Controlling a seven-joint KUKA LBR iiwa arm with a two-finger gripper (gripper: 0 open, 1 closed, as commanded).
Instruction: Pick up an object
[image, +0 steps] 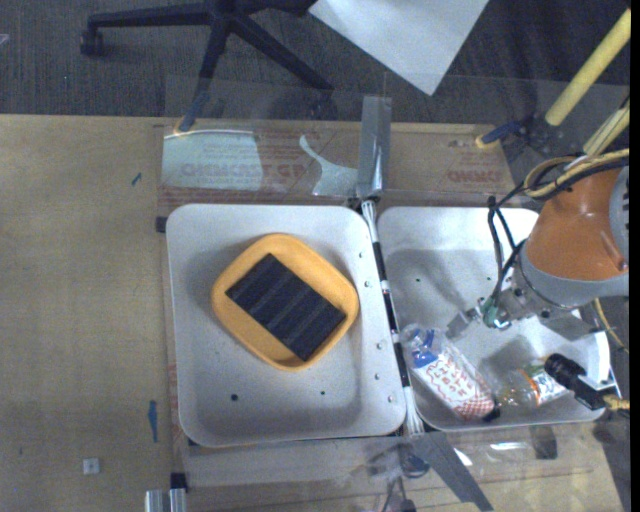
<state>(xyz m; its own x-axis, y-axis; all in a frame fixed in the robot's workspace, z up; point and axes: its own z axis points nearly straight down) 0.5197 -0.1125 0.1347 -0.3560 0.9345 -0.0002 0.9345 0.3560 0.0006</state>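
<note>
Here, seen from above at a slant, two shallow white bins sit side by side on a wooden bench. The left bin (190, 330) holds a yellow tray (290, 246), turned at an angle, with a black ridged panel (287, 307) lying inside it. The robot arm (575, 240), with its orange band, reaches in from the right over the right bin (430, 250). Its gripper (486, 315) hangs low over the middle of that bin; from this angle it cannot be told whether it is open or closed, and nothing can be seen held in it. A plastic bottle (452, 372) with a red and white label lies on its side along the bin's front left, toward the near edge from the gripper and a little to its left, close by but apart from it. A small clear bottle (522, 388) lies just to the right of the first, against the front wall, also apart from the gripper.
</note>
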